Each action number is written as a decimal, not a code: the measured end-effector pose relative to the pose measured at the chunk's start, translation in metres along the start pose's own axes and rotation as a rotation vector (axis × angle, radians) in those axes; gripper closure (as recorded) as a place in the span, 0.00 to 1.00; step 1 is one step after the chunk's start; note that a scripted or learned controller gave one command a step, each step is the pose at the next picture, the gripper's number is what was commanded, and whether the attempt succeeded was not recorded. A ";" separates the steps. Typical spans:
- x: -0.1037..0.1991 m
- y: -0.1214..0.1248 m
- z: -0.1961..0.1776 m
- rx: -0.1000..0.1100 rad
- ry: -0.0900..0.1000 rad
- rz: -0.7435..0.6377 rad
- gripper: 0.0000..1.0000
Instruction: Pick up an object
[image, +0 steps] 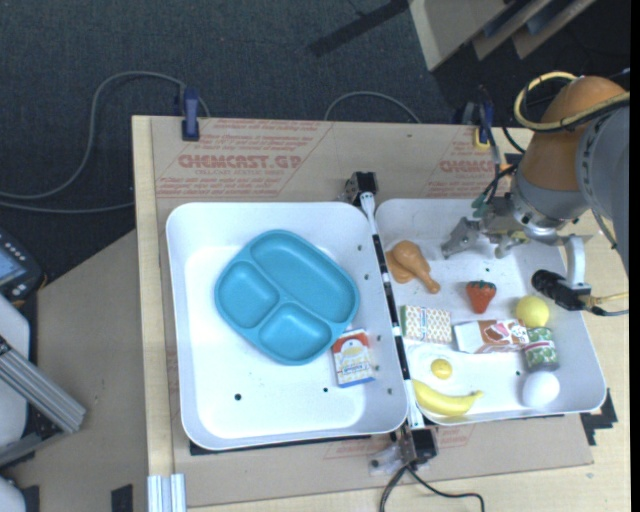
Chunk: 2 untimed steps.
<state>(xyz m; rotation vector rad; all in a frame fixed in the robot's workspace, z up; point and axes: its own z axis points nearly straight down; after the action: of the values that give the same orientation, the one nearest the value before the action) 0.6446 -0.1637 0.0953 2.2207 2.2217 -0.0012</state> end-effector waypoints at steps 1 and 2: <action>0.007 -0.061 0.012 0.007 0.003 0.003 0.00; 0.006 -0.058 0.000 -0.001 0.000 0.001 1.00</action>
<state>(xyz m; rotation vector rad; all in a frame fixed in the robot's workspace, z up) 0.5868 -0.1573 0.0952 2.2216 2.2197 0.0008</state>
